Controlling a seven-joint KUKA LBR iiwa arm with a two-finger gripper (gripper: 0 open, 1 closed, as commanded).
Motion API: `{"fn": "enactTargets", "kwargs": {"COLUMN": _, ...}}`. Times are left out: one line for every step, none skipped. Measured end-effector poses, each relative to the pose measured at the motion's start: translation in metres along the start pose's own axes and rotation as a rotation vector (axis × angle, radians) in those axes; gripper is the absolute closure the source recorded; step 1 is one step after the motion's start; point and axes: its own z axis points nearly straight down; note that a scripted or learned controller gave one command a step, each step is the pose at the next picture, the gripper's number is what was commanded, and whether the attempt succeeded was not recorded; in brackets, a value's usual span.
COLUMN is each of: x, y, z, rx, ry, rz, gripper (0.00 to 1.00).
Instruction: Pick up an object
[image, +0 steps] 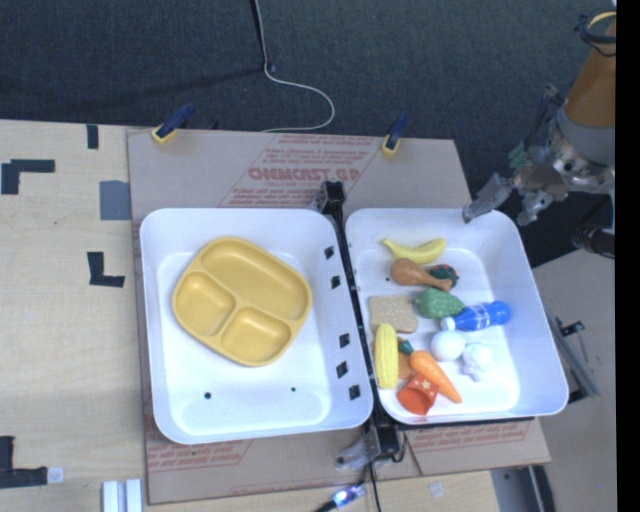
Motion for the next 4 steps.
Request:
{"fn": "enactTargets", "kwargs": {"x": 0.001, "y": 0.002, "z": -0.007, "rx": -0.011, "ry": -0.003, "rz": -0.003, "gripper": 0.00}}
{"fn": "enactTargets", "kwargs": {"x": -0.005, "y": 0.003, "z": 0.057, "rx": -0.006, "ry": -0.002, "rz": -0.003, "gripper": 0.00}}
{"fn": "enactTargets", "kwargs": {"x": -0.007, "y": -0.005, "z": 0.121, "rx": -0.004, "ry": -0.002, "rz": -0.003, "gripper": 0.00}}
{"fn": "enactTargets", "kwargs": {"x": -0.005, "y": -0.005, "z": 0.166, "rx": -0.010, "ry": -0.004, "rz": -0.006, "gripper": 0.00}}
